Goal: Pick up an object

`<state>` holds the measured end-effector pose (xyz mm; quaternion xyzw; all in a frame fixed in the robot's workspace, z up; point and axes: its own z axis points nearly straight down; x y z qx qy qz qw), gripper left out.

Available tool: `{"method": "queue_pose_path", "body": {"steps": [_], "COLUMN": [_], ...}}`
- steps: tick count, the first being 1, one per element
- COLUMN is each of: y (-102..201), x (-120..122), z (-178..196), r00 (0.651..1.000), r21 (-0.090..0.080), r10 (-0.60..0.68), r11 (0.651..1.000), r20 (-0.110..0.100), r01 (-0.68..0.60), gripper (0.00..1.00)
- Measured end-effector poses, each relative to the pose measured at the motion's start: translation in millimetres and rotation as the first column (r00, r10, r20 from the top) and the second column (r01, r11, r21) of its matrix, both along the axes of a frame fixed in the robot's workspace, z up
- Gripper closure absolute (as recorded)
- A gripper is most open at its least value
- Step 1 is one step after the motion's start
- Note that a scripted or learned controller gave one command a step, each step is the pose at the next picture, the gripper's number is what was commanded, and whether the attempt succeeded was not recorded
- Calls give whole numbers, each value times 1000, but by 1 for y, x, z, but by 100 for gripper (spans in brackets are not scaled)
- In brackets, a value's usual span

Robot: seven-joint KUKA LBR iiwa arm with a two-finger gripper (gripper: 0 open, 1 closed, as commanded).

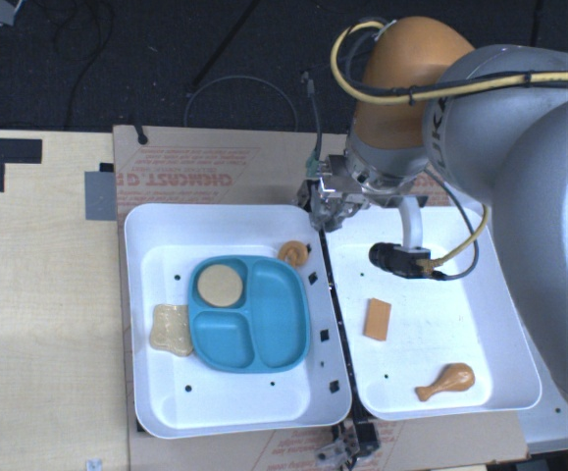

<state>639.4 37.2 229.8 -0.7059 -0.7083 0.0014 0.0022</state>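
My gripper (325, 204) hangs over the far end of the divider between the two bins, just above and right of a small brown pastry-like piece (292, 254) in the left bin (156, 226). A blue divided plate (264, 327) lies in that bin with a round tan disc (219, 285) in its upper-left compartment. A pale bread-like piece (172, 329) lies against the plate's left side. In the right bin (504, 361) lie an orange block (378, 319) and a brown drumstick (447, 381).
The grey arm (509, 126) and its orange band (406, 67) cover the upper right of the right bin. A black plug (401, 260) on a cable hangs from the arm over that bin. Brown cardboard (215, 170) lies under both bins.
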Motion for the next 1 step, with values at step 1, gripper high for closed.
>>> {"method": "queue_pose_path", "body": {"steps": [1], "y": [53], "x": [-2], "z": [8], "r00": [1000], "r21": [-1], "r10": [-1], "r11": [1000], "r20": [2], "r01": [1], "gripper": [100]}}
